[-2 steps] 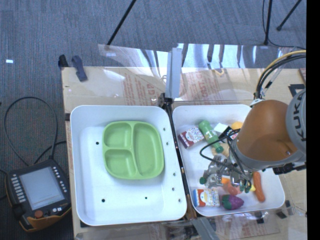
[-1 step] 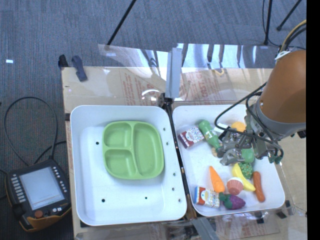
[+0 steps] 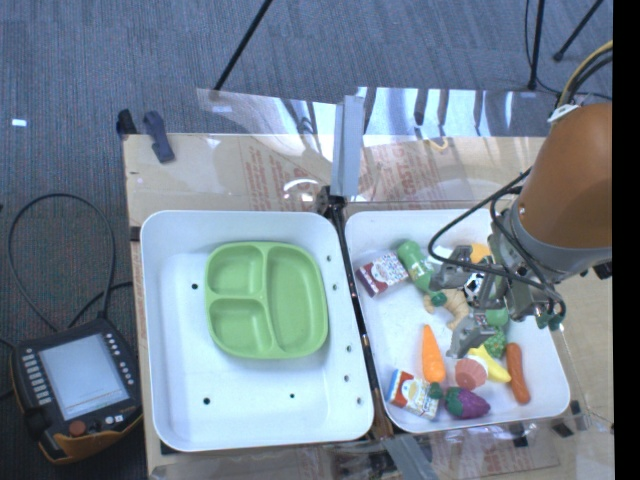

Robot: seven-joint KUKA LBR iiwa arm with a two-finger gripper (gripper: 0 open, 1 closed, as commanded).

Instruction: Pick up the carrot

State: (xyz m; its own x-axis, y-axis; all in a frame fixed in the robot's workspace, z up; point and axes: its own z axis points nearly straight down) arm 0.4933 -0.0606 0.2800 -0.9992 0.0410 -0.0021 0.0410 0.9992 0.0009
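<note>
Where the worktop (image 3: 240,173) edge sits closest to me, I see the teach pendant (image 3: 75,380) lying on the floor at lower left, its cable looping up beside the bench. Just past the near rim of the right bin (image 3: 560,393) lies a small red-and-white carton (image 3: 412,392), touching a purple toy (image 3: 468,403) to its right. Behind those a pinkish round piece (image 3: 471,373) sits beside the carrot (image 3: 432,354), which lies flat on the bin floor, its orange body running away from me with the narrow end farther off. A second, redder carrot-shaped piece (image 3: 516,372) lies near the bin's right wall, well apart from the first.

The gripper (image 3: 470,336) hangs just right of the carrot, over a yellow piece (image 3: 494,349); I cannot tell how it is set from this angle, and I see nothing of the carrot caught in it. Cables and grey fittings crowd the wrist above it, under the orange band (image 3: 575,178) of the arm.

In the left bin (image 3: 160,318), a green divided plate (image 3: 267,299) rests near the middle, three compartments facing up.

Farther back in the right bin, a red snack packet (image 3: 380,272) lies next to a green bottle-like toy (image 3: 414,263). Beyond both bins a clear shiny panel (image 3: 400,118) stands upright, and tripod legs (image 3: 245,38) cross the grey carpet (image 3: 100,48).
</note>
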